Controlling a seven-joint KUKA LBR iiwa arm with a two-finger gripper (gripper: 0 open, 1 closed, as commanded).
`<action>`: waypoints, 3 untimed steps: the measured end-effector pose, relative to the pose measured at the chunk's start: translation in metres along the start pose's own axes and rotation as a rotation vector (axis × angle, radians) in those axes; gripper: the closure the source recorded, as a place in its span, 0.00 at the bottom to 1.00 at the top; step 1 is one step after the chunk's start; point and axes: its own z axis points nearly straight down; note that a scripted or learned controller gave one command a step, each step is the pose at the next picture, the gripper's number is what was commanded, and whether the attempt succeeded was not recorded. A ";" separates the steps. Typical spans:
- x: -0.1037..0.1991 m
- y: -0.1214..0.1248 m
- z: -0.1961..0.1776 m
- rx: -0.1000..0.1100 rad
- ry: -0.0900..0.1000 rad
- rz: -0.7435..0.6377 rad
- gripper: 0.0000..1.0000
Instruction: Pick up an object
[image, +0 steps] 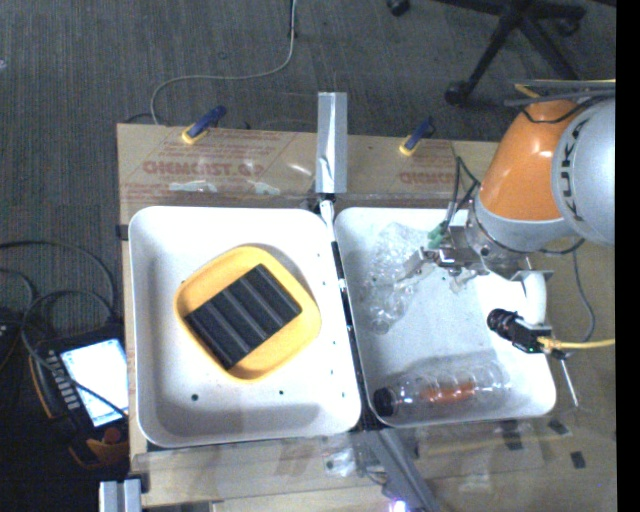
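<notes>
Nearest my view, below the pincer (438, 254) in the picture, a clear plastic bottle (440, 388) lies on its side along the front wall of the right bin (520, 405), dark cap to the left and something orange showing inside it. It sits well apart from the pincer, so I judge it is not the target of this try.

Just left of the pincer, touching or nearly touching its tip, is a crumpled piece of clear plastic wrap (390, 272), spread over the middle of the same bin. That looks to me like the thing being attempted. The wrist crowds the tip and I cannot tell whether the pincer is spread or pressed together, nor whether any wrap is caught in it.

My worries from here: the wrap is thin, limp and see-through, so a close could catch only a corner that slips free on the lift, or miss altogether. A dark fitting on a yellow cable (515, 330) hangs close by, right of the pincer, and could snag.

Further left of the pincer, across the divide, the left bin (160, 240) holds one yellow tray-like object with a ribbed black insert (248, 310), lying tilted and untouched.

Beyond both bins the surface carries a cardboard sheet (220, 170).
</notes>
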 end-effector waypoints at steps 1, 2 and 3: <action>-0.020 0.006 0.042 0.000 -0.002 -0.002 0.00; -0.007 -0.019 -0.060 -0.003 -0.002 -0.007 0.00; -0.011 -0.033 -0.129 -0.004 -0.002 -0.095 0.00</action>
